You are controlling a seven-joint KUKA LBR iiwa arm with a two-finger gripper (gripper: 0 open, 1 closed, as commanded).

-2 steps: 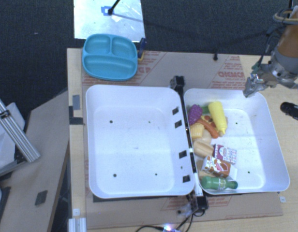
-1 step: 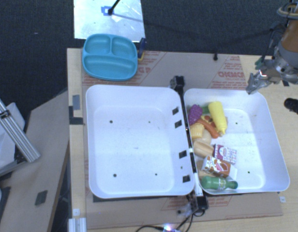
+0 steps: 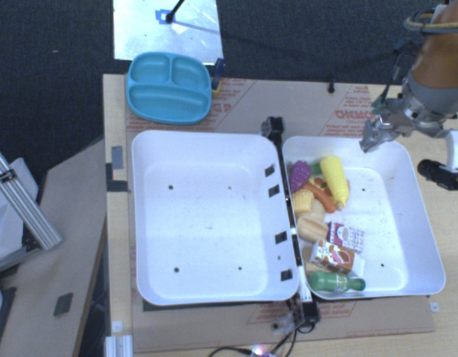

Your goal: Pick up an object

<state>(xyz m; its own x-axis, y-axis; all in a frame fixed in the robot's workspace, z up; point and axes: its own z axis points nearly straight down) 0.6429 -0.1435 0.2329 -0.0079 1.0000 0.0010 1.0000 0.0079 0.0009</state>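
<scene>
Two white bins (image 3: 207,222) on the bench. One blue divided plate (image 3: 169,88). In the right bin: one corn cob (image 3: 334,178), one purple item (image 3: 300,174), one green bottle (image 3: 337,282), two small packets (image 3: 346,236).

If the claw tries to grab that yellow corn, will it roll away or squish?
The yellow corn looks rounded and smooth, so it could roll or slip if pinched off-centre. It appears to be a plastic toy, so probably stiff and light, not squishy. It leans on the orange carrot and other toys, which may nudge along with it.
</scene>
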